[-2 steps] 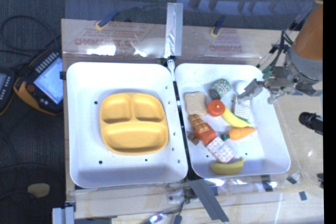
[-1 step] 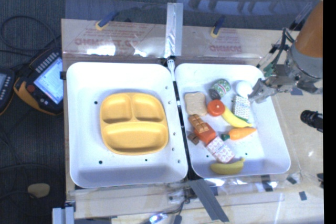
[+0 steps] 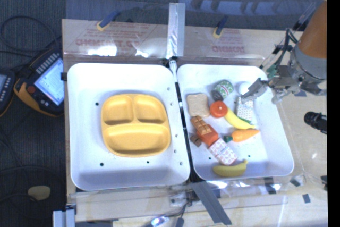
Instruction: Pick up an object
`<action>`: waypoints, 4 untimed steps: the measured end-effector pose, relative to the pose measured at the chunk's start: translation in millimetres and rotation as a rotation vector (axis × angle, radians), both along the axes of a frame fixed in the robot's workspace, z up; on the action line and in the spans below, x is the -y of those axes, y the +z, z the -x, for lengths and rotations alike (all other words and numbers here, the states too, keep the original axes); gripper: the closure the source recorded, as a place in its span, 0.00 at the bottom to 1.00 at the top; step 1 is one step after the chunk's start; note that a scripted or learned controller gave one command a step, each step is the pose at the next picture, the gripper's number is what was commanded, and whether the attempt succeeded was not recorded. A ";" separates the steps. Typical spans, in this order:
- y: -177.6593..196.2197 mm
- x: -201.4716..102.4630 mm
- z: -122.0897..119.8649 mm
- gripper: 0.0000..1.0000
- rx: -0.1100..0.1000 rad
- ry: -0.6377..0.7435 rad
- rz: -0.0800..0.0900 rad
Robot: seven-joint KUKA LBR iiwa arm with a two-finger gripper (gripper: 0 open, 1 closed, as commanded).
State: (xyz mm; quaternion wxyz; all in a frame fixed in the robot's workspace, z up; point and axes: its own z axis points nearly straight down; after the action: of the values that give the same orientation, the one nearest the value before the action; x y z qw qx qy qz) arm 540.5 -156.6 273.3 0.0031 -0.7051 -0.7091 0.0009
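The right white bin (image 3: 276, 141) holds several toy foods: a bread slice (image 3: 197, 105), a green can (image 3: 223, 89), a red tomato (image 3: 218, 109), a yellow banana (image 3: 237, 120), an orange carrot (image 3: 245, 135), a brown and red bar (image 3: 205, 131), a checkered packet (image 3: 223, 152) and a second banana (image 3: 230, 169). My gripper (image 3: 260, 89) hangs over the bin's upper right part, just right of the can and above a small white checkered packet (image 3: 245, 110). I see nothing held in it.
The left white bin (image 3: 85, 167) carries a yellow divided plate (image 3: 136, 124). A metal divider strip (image 3: 176, 29) stands behind the bins. A teach pendant (image 3: 45, 85) and cables lie on the floor at the left. The arm's wrist (image 3: 311, 56) fills the right edge.
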 end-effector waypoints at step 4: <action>-185.7 -4.5 -97.4 0.00 0.007 0.012 0.006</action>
State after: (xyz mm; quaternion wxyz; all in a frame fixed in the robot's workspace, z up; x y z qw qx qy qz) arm 638.0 -152.1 87.6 -0.0011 -0.7007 -0.7135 0.0006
